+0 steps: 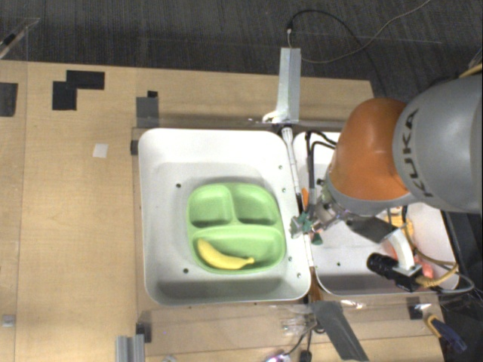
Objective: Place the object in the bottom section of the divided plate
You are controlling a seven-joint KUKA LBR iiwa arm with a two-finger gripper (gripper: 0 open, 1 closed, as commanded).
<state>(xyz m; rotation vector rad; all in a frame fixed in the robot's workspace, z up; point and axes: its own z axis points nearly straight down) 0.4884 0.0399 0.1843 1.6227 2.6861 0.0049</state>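
A yellow banana [223,256] lies in the bottom section of the green divided plate [235,205], which sits in the left white bin [162,202]. My gripper [308,225] hovers to the banana's right, apart from it, over the divider between the left bin and the right bin [343,274]. I cannot tell its opening. My grey arm [441,149] reaches in from the right.
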